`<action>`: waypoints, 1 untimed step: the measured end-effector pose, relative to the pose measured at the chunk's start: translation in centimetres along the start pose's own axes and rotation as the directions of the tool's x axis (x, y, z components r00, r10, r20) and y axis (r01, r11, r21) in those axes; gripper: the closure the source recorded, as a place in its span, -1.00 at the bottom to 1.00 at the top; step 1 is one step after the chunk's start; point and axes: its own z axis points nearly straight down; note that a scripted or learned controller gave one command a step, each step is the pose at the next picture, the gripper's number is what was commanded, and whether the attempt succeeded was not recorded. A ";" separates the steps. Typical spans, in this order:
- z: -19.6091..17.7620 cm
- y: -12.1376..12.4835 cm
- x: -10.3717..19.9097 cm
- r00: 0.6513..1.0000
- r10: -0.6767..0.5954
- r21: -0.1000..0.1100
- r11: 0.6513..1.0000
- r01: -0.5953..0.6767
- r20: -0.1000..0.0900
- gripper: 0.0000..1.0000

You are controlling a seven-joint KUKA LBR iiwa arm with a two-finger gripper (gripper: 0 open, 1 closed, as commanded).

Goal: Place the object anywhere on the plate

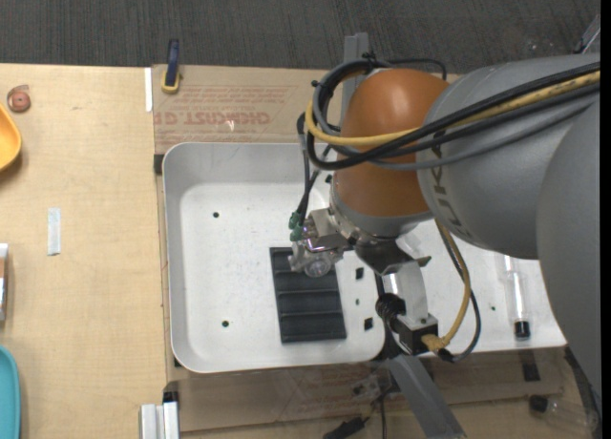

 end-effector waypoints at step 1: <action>-4.0 2.9 -0.8 0.999 -0.037 0.000 0.999 0.037 0.001 1.00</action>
